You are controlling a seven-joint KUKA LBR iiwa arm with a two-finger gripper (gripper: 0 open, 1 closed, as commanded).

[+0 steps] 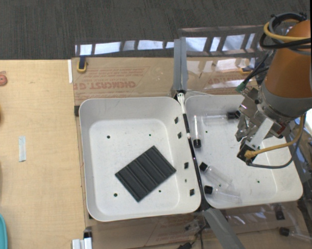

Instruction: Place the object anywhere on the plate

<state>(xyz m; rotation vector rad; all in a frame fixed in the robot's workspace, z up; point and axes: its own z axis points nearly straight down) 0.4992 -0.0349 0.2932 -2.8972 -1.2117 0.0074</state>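
— Where are the objects for the plate?

— In the right bin (281,196). There are four clear tubes (215,174) with black caps, all lying on the white floor. The wall tube (195,126) runs along that bin's left wall with its cap at the near end. The far tube (216,117) lies near the back wall with its cap pointing right. The other two sit near the front left corner, close to each other, and each has its cap at its left end.

— And the plate?

— The dark ribbed plate (145,173) lies flat in the left bin (94,118). It is turned at a slant to the walls and sits toward the near half of the floor. It is well apart from every tube, with the two bin walls between them.

— What is the gripper doing?

— The gripper (247,129) hangs over the far right part of the right bin, just beside the far tube's cap. It is tilted down and to the left. I cannot tell from this angle whether it is spread or pressed together, or whether it touches anything. The arm (291,55) comes in from the right, orange above grey.

— What surrounds the bins?

— The cardboard sheet (124,79) shows beyond them, and the pale wooden bench (41,192) lies to the left
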